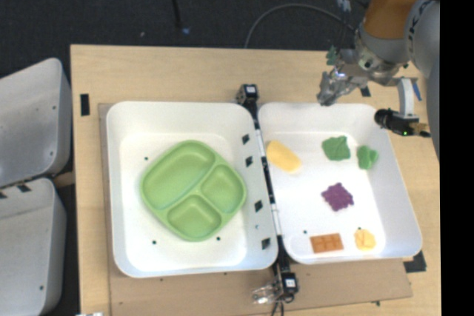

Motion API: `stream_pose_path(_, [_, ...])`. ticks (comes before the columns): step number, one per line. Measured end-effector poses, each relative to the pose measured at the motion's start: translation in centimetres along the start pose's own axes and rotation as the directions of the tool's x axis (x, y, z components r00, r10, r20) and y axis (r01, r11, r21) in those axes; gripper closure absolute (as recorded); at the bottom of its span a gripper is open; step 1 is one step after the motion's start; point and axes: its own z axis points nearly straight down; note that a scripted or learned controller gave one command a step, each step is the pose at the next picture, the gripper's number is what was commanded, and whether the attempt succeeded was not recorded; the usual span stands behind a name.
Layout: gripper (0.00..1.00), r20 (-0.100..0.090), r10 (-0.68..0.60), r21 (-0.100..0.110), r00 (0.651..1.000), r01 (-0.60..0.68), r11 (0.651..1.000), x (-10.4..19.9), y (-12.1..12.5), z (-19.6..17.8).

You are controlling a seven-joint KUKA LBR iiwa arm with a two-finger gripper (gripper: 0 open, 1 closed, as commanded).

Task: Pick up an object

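The end effector (pixel 331 91) hangs above the far edge of the right shallow white plastic bin (pixel 392 211), holding nothing; whether it is open or closed I cannot tell. That bin carries 6 candidates: a yellow oval piece (pixel 283 156) near its left wall, 2 green lumps (pixel 336 148) toward the far right corner, a purple cluster (pixel 338 196) mid-bin, and an orange flat block (pixel 326 243) beside a small yellow piece (pixel 364 239) along the near edge. They lie well apart, probably easing single grasps. The left bin (pixel 126 233) holds a green divided plate (pixel 193 190). No readable writing.

Divided plate (pixel 194 191) in left bin (pixel 118 248)
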Motion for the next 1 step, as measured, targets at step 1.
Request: stream_pose_path(1, [1.00,-0.001,0.000,0.005,1.000,0.000,1.000,3.93,-1.81,-0.89])
